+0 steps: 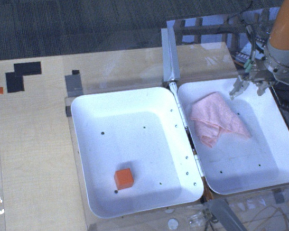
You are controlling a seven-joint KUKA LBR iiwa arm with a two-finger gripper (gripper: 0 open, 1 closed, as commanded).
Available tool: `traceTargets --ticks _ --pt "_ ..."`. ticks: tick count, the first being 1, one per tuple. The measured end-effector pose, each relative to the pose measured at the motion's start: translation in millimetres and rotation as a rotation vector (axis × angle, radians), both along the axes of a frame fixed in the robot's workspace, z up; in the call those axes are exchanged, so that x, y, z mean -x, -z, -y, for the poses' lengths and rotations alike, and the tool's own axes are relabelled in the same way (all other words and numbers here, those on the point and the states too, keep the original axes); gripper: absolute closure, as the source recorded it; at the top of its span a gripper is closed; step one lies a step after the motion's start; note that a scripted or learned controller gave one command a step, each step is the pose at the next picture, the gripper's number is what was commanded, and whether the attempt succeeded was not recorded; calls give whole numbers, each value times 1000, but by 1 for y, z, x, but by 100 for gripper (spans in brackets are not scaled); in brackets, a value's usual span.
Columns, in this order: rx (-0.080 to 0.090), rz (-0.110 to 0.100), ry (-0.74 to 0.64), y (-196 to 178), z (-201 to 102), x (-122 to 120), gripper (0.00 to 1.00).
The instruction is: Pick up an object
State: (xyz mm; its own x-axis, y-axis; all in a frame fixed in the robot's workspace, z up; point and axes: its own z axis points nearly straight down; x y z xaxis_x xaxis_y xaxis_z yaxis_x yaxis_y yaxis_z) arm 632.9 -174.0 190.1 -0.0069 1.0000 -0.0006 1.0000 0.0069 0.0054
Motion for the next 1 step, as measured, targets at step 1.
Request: traceTargets --ticks 1 --pt "2 9 -148 91 -52 10 0"
